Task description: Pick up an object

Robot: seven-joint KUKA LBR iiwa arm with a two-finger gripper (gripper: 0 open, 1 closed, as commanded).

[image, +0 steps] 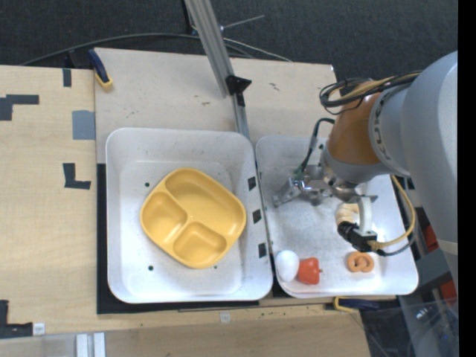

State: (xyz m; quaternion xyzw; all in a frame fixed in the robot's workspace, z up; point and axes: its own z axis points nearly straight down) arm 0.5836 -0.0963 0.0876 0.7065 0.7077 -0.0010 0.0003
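**Listener:** What lies farthest left?

**Arm:** On the table [44, 236], the left bin [126, 199], white and shallow, holds a yellow divided plate [193, 218]. It lies flat near the bin's middle. Broad and low as it is, I judge it a poor thing to pinch.

**Listener:** And beside it?

**Arm:** The right bin [320, 233], set against the first. My fingers [297, 189] hang over its upper left part, above bare floor. Whether they are apart or together I cannot tell, and I see nothing between them.

**Listener:** Where are the things you might pick?

**Arm:** Along that bin's near edge. A white egg-shaped piece [285, 261] touches a red piece [309, 271], and an orange ring [361, 262] lies apart to their right. All three sit nearer the camera than my fingers. I judge the ring easiest because it lies alone, while the touching pair could shove each other. My grey arm [431, 125] reaches in from the right, so it covers the bin's upper right.
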